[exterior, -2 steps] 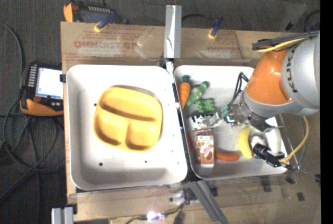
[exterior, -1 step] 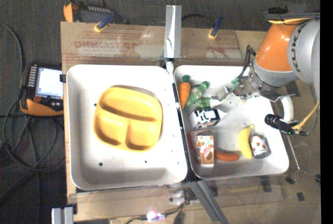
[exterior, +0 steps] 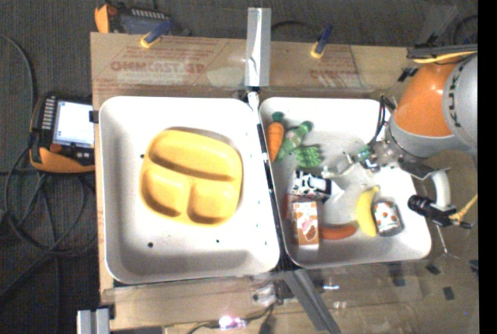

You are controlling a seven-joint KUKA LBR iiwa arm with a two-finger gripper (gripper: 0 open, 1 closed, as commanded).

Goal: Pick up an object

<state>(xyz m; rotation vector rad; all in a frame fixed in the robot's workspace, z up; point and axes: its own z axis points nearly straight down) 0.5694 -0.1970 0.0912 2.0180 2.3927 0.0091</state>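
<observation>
My gripper (exterior: 347, 165) reaches in from the right and hangs low over the middle of the right bin (exterior: 342, 109). Just below it lie a banana (exterior: 366, 211) and a small can (exterior: 387, 217). To its left sit a black-and-white carton (exterior: 311, 185) and a green leafy toy (exterior: 308, 157). A carrot (exterior: 275, 139) and a green bottle (exterior: 293, 136) lie at the bin's upper left. An orange juice box (exterior: 305, 220) and a red sausage (exterior: 338, 231) rest near the front wall. Nothing is visibly held.
The left bin (exterior: 124, 247) holds a yellow divided plate (exterior: 192, 175). The arm's orange band (exterior: 423, 95) overhangs the right bin's far right corner. A metal post (exterior: 257, 45) stands behind the wall between the bins. A handheld pendant (exterior: 64, 130) lies left of the bench.
</observation>
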